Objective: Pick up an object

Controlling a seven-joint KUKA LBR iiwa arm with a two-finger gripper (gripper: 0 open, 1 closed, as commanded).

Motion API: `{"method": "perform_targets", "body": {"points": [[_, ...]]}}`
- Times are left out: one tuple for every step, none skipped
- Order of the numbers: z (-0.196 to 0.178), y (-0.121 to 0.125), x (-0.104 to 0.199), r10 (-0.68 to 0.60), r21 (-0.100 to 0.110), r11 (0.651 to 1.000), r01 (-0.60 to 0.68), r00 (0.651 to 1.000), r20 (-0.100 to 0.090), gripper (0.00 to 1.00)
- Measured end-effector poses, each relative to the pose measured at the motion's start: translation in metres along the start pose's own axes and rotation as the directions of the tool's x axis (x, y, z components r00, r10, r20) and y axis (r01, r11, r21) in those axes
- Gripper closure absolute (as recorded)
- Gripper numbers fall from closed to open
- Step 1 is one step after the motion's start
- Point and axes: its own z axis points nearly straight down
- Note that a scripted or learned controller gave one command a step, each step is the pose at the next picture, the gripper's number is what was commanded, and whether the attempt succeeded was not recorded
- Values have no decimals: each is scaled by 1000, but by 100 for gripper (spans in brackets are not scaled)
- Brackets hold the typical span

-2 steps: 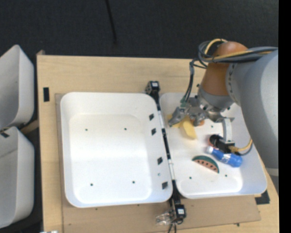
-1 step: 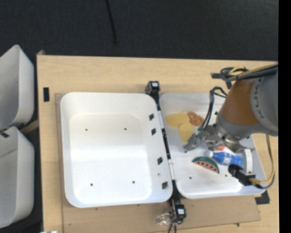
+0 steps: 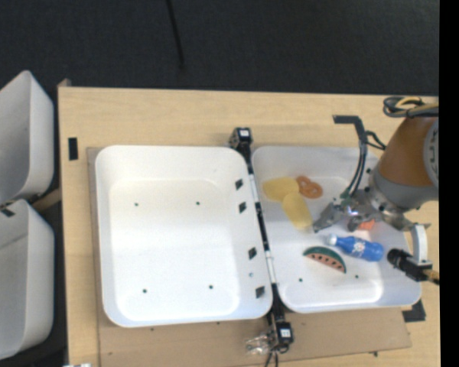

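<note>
Pale wood forms the bench [image 3: 176, 117], set against a dark floor at the far side, with two white moulded shapes at the left edge. On the bench sit two shallow white bins side by side: the left bin [image 3: 176, 235] and the right bin [image 3: 329, 293], joined along a seam with small black clips.

From the fixed overhead camera, the arm [image 3: 409, 163] reaches in from the right, its orange band above the wrist, and the gripper [image 3: 338, 214] is low inside the right bin. Whether its fingers are open or shut cannot be told, nor whether they have anything.

Objects lie in the right bin: a yellow piece [image 3: 289, 197] at the far left, an orange piece [image 3: 310, 187] touching it on the right, a blue bottle [image 3: 359, 247] just near of the gripper, and a watermelon slice [image 3: 326, 258] left of the bottle.
</note>
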Motion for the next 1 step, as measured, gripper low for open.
{"method": "perform_targets", "body": {"points": [[-12, 1, -6, 2, -9, 1000, -2, 1000, 14, 100]]}}
